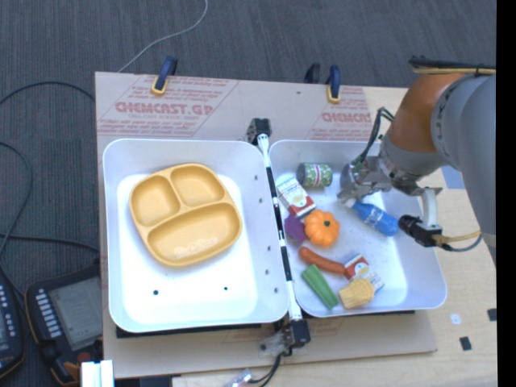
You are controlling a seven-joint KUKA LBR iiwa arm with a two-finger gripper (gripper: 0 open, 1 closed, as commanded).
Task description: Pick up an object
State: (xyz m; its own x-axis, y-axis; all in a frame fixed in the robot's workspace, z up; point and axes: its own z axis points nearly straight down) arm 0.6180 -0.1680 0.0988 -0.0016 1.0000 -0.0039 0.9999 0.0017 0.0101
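Arm enters from the right, orange band above the wrist, wrist bent down into the right bin [419, 289]. Gripper [360, 185] sits low, just up-left of the blue bottle [377, 218]. Bottle lies flat, long axis running upper-left to lower-right; which end is the cap cannot be told. Bottle lies right of the orange pumpkin [323, 228]. Gripper tip appears at or touching the bottle's upper-left end. Jaw opening: cannot tell; no object visibly held.

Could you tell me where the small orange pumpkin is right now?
The pumpkin sits in the right bin, near its left wall, just above the sausage.
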